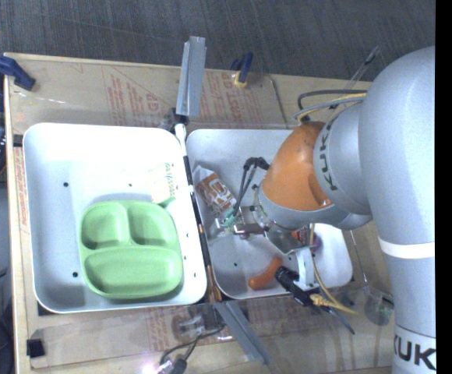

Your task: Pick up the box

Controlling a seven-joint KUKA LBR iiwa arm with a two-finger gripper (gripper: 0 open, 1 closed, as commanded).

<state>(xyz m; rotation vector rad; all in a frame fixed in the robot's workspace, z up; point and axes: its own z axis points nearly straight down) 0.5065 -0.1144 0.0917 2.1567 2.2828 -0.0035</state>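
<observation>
Nearest the camera, along the bench's (117, 337) front edge, the two white bins sit side by side with their inner walls almost touching. Low in the left bin (47, 209) lies a green divided tray (128, 249), flat on the floor with its three compartments facing up. Low in the right bin (230, 283), an orange object (263, 276) rests near the front wall, and just to its right is a white object (333, 262), partly covered by the arm's hardware and cables.

Further in, the grey arm (390, 154) with its orange band (292, 178) reaches over the right bin. The gripper (239, 224) hangs low above the bin floor at the middle left. Its own body and the wrist screen it, so I cannot tell how wide it stands, and nothing can be seen held in it.

Just beyond the gripper lies the box (216, 195), brown and printed, tilted near the right bin's left wall, close to the gripper; whether they touch is unclear. Across that wall, in the left bin, a pale carton (164, 184) leans by the bin's right side, just past the tray's far corner.

At the far edge of the bench are a grey bar (190, 76) and blue clamps (243, 68).
</observation>
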